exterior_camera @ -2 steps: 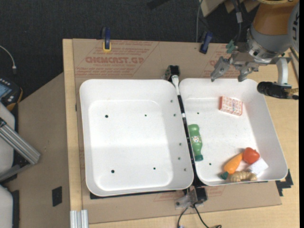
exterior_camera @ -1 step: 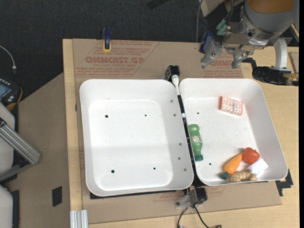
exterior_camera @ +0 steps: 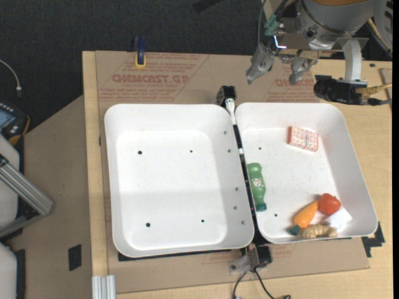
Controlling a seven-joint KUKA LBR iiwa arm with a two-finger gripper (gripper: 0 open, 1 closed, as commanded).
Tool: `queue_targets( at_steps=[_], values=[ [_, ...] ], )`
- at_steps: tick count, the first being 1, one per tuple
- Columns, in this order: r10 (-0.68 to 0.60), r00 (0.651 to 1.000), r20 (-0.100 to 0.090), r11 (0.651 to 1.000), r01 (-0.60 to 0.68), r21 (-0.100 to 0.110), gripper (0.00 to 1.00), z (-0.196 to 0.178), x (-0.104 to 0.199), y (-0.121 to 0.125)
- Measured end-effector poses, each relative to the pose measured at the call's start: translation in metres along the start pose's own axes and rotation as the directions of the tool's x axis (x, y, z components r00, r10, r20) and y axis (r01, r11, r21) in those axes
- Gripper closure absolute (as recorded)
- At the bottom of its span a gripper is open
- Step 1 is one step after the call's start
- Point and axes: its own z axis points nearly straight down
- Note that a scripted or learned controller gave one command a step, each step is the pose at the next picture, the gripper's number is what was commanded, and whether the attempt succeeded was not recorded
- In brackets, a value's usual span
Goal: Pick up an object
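Note:
My gripper (exterior_camera: 279, 70) hangs high above the back edge of the right bin (exterior_camera: 352, 145), open, with nothing between its two grey fingers. In the right bin lie a small pink and white box (exterior_camera: 303, 138) near the back, a green bottle (exterior_camera: 255, 186) along the left wall, an orange carrot (exterior_camera: 305, 216), a red tomato-like piece (exterior_camera: 329, 204), a tan knobby piece (exterior_camera: 316, 232) and a white flat piece (exterior_camera: 340, 217) in the front right corner.
The left bin (exterior_camera: 168, 179) sits beside the right one, joined by a black clamp strip (exterior_camera: 237, 143). A blue and yellow clip (exterior_camera: 140, 52) stands on the brown board behind the bins.

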Motion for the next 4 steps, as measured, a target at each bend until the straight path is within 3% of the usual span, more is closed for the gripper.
queue_targets(
  at_steps=[1, 2, 3, 4],
  values=[
    [0.003, 1.0, 0.0, 1.0, -0.003, 0.003, 0.0, -0.054, 0.069, -0.046],
    [0.002, 1.0, 0.0, 1.0, -0.002, 0.003, 0.0, -0.129, 0.117, -0.115],
    [0.004, 1.0, 0.001, 1.0, -0.004, 0.003, 1.0, -0.137, 0.116, -0.113],
    [0.011, 1.0, 0.003, 1.0, -0.011, 0.016, 1.0, -0.044, 0.069, -0.138]
  ],
)
